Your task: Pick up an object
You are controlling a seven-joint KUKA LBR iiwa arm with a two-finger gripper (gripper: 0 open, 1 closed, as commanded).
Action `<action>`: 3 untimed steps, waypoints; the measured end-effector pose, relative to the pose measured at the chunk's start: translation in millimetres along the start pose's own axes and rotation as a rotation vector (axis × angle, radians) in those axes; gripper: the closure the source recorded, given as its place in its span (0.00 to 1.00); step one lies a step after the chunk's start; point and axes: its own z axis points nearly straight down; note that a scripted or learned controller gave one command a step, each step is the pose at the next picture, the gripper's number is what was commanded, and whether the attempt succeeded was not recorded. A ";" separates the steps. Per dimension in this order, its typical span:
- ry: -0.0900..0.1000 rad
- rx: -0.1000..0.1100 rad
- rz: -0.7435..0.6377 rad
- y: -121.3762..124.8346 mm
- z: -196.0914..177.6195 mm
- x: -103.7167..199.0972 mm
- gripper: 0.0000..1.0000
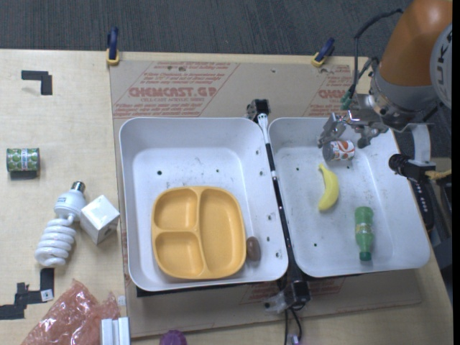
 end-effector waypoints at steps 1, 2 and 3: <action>0.000 0.000 0.003 -36.2 136.7 -25.0 0.00; 0.000 -0.002 0.006 -35.5 126.4 -25.9 1.00; 0.001 -0.001 0.002 -130.1 36.7 22.4 1.00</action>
